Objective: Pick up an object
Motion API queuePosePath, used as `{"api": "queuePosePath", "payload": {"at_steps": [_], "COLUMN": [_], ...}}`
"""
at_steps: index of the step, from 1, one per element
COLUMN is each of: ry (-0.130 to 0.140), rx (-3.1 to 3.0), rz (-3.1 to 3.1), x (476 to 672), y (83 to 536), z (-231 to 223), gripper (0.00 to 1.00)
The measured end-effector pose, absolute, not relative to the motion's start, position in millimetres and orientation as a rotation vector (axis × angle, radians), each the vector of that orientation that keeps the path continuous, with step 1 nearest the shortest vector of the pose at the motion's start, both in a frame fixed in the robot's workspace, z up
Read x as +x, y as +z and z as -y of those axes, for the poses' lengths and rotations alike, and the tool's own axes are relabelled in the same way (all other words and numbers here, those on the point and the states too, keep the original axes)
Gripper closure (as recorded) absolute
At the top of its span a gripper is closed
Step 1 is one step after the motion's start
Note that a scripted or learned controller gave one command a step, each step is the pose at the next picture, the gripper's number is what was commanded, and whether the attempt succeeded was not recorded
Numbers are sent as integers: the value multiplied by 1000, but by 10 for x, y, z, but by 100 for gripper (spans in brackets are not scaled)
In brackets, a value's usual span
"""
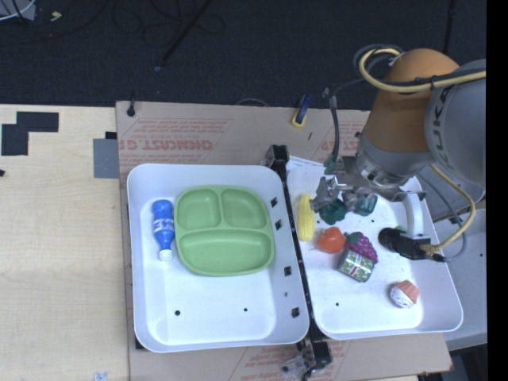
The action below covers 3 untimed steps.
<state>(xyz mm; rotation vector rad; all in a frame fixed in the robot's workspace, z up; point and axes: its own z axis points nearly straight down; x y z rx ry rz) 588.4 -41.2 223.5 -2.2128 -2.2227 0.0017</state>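
My gripper (329, 198) hangs over the upper left part of the right bin (444, 312). A dark teal object (334, 211) sits right at its tip, and I cannot tell whether it is held. A second teal piece (366, 205) shows just to its right. A yellow corn cob (305, 217) lies to the gripper's left along the bin wall. Below the gripper are an orange-red piece (330, 239), a purple grape bunch (362, 245) and a green box (355, 266). A red and white object (404, 294) lies near the bin's lower right.
The left bin (151, 308) holds a green divided plate (224, 230) and a blue bottle (162, 227) beside it on the left. A black divider (290, 244) runs between the two bins. The grey arm (413, 125) reaches in from the right.
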Motion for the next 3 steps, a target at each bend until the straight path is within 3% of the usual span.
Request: {"api": "queuePosePath", "payload": {"at_steps": [1, 3], "ry": [3, 7], "rx": [-2213, -2218], "rz": [2222, 2220], "x": [5597, 5471], "y": [2364, 2215], "z": [-45, -223], "gripper": [100, 100]}}
